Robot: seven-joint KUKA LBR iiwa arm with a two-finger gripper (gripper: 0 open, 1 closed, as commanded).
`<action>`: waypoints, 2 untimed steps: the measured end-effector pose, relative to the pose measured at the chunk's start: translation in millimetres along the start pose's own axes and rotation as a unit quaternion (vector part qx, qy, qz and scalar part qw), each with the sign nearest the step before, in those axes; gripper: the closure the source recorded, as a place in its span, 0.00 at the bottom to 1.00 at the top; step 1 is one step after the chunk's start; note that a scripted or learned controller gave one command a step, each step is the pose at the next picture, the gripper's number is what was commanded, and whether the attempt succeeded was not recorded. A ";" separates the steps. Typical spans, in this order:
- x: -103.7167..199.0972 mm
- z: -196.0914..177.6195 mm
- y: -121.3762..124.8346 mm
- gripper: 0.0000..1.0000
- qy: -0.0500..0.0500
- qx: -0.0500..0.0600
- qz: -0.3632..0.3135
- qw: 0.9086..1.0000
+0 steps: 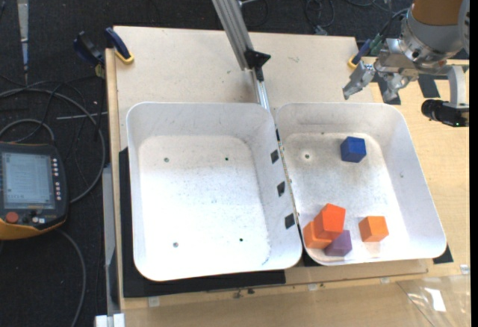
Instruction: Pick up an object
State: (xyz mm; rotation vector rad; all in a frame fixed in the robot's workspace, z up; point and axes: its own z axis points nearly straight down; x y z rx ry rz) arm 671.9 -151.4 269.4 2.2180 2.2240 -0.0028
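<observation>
The right bin holds a blue cube near its far side. Near its front lie an orange block stacked against another orange piece, a purple block and a separate orange cube. My gripper hangs above the far right corner of that bin, well behind the blue cube. Its fingers are spread apart with nothing between them.
The left bin sits beside the right one. A slanted metal pole runs down to the bins' shared far edge. A teach pendant lies off the bench at the left, among cables.
</observation>
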 end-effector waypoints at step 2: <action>-22.8 162.9 -17.7 1.00 0.000 -0.002 0.002 1.000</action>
